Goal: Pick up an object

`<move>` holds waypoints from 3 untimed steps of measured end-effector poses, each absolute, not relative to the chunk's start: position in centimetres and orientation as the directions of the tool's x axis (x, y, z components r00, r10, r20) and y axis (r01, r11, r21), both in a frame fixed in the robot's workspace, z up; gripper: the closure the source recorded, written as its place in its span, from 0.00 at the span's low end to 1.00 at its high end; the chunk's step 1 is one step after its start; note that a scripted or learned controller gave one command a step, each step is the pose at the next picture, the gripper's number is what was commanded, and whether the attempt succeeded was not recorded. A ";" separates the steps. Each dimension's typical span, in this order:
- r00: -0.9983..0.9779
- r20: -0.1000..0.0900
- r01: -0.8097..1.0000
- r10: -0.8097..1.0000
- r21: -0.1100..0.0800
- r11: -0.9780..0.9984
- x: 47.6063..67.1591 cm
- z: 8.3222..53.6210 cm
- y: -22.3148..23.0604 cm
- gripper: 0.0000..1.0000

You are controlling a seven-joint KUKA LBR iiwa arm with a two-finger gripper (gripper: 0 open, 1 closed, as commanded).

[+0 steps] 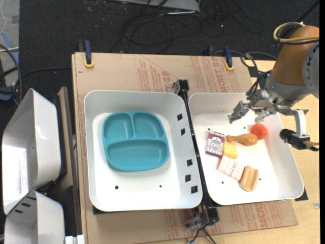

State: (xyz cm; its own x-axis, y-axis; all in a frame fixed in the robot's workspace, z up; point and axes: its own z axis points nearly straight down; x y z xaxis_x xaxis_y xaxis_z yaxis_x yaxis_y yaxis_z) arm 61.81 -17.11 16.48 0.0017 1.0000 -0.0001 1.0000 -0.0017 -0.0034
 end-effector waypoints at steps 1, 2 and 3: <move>0.001 0.000 1.000 1.000 -0.005 -0.001 62.2 10.6 -17.8 0.00; 0.000 -0.001 1.000 1.000 -0.001 0.000 62.2 9.2 -17.8 0.00; 0.000 -0.001 1.000 1.000 0.002 0.000 62.3 10.3 -17.8 1.00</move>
